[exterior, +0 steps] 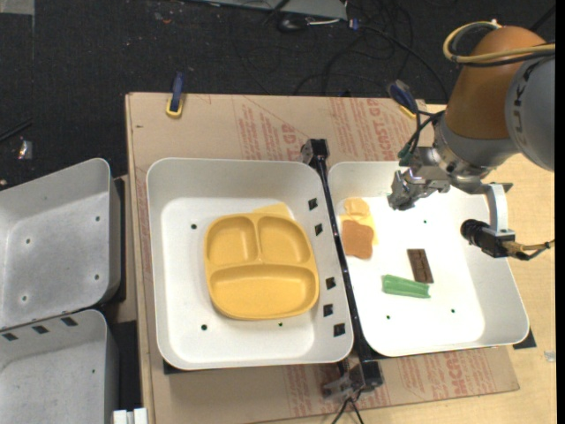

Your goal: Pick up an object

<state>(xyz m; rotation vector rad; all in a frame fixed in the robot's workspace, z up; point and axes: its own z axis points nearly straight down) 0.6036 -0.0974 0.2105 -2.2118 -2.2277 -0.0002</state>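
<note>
Now look at the right white plastic bin (494, 325), where your likely targets lie. The gripper (404, 193) hangs over its upper part, at about eleven o'clock from the bin's centre, on the grey arm with the orange band (494, 69) reaching in from three o'clock. You cannot tell from this slant how wide it stands; nothing shows in its hold.

Just beside the bin's left wall, at nine o'clock, sits a tan, bread-like block (357, 237) with a paler yellow piece (355, 208) touching its upper edge. Near the centre lies a small dark brown bar (419, 265), and just below it, at six o'clock, a flat green strip (405, 286). These pieces are spread apart enough that, by my judgement, each leaves room for a grasp from above; the tan block is nearest the gripper.

The left white bin (168, 325) holds a yellow plastic divided tray (261, 267), lying flat and too wide, I would guess, for an easy grip. Both bins rest on the cardboard-covered table (247, 117).
</note>
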